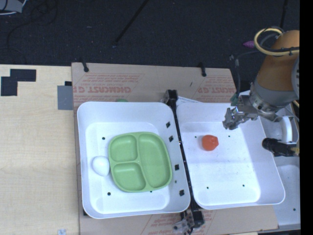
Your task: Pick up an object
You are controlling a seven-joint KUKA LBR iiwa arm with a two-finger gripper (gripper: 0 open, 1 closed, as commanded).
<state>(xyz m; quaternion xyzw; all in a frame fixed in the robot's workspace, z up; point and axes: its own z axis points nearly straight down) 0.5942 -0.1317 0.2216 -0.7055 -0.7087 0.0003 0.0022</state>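
Note:
A small red-orange ball-like object (210,142) lies in the right bin (230,195), near its upper middle. My gripper (232,120) hangs over the right bin's upper right part, up and to the right of the red object and apart from it. Nothing shows between its fingers. In the left bin (93,116) a green three-compartment plate (139,161) lies flat, with a white egg-shaped object (100,165) touching its left edge.
A black divider rail (179,155) runs between the two bins. Brown cardboard (146,84) lies under and behind the bins. The pale wooden bench top (34,155) stretches out to the left.

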